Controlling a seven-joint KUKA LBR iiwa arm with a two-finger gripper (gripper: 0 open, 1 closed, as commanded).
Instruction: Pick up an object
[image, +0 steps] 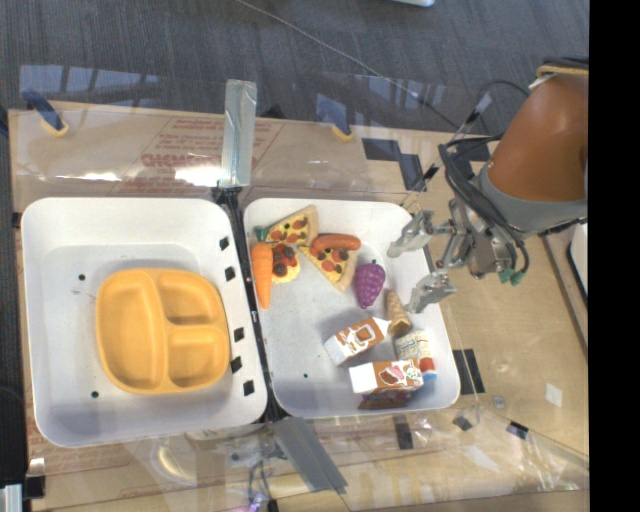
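gripper (421, 263) open, empty, over right bin's (300, 385) right edge; milk cartons (356, 340) near front-right corner, labels unreadable

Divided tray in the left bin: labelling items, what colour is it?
Yellow-orange divided tray, seen in the camera view.

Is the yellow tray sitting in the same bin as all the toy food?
No, the yellow tray lies alone in the left bin, while the toy food, like the carrot, is in the right bin.
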